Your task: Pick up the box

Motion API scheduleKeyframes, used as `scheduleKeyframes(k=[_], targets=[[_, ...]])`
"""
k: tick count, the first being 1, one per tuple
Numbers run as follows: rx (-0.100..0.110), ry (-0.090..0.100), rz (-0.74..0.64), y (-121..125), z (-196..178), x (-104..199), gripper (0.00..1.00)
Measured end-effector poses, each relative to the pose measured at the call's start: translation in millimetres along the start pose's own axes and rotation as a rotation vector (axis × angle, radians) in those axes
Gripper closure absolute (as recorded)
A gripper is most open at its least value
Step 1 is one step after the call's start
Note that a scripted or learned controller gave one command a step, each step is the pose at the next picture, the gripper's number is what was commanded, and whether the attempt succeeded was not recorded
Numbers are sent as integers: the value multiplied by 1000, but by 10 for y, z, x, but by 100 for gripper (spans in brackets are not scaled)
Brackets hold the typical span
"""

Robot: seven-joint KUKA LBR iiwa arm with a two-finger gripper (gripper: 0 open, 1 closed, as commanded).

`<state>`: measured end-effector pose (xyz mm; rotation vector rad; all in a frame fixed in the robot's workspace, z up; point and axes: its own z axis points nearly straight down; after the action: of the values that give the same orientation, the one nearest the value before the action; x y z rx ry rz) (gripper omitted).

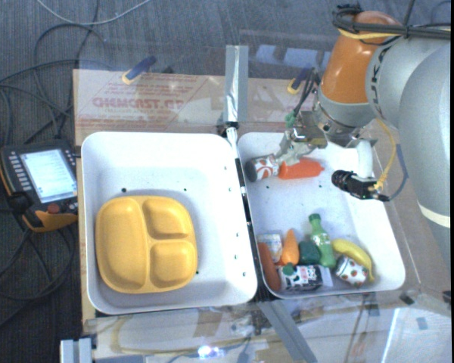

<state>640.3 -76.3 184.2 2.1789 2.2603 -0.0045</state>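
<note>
Box: a small carton with a black-and-white print, lying on its side at the near edge of the right bin. It sits low in a tight cluster. A small orange carrot leans in from above, a green bottle stands just beside it on the right, and a second carton with a red label lies along the bin's left wall, close by. Further right, a banana and a small red-and-white can, both near the box but apart from it.

Far end of the same bin: a larger carrot lies flat, with a tipped can touching or nearly touching its left end. The gripper hangs right over these two, well apart from the box. Cannot tell how its tips are set; they blur into the can and carrot below. Nothing visibly held.

Left bin carries a yellow divided plate. A teach pendant lies on the floor beyond it.

Judgement: the task is at the approach step, the box untouched. The next move calls for a shift along the bin toward the near edge, then a descent onto the box with the tips spread across its narrow side. Crowding is the difficulty: bottle and small carrot leave little room, and the bin's front wall limits the near side.
</note>
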Motion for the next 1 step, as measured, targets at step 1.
scheduleKeyframes(k=[1], targets=[[3, 2, 83, -635, 13, 118, 100]])
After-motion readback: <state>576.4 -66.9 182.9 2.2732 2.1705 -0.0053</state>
